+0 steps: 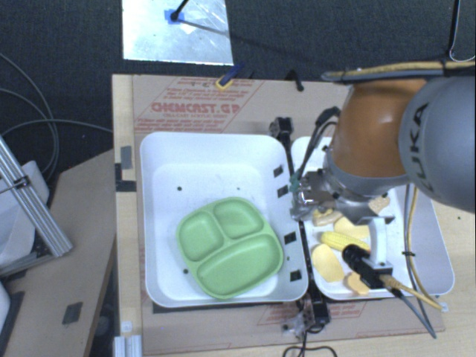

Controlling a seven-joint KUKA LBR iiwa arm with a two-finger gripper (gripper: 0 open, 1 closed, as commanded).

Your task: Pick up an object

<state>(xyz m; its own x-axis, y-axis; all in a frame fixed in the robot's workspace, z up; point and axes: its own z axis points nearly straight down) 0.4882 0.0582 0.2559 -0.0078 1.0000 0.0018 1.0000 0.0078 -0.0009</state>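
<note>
Claw hidden under my wrist, grip state untellable, I hover over the right bin; descend squarely onto the corn cob.

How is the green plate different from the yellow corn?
The green plate is much bigger than the yellow corn. The green plate is flat and split into three sections; the yellow corn is a long, bumpy cob. The green plate lies alone in the left bin; the yellow corn lies in the right bin, among other yellowish pieces, close under the arm. Both rest in white bins.
</note>
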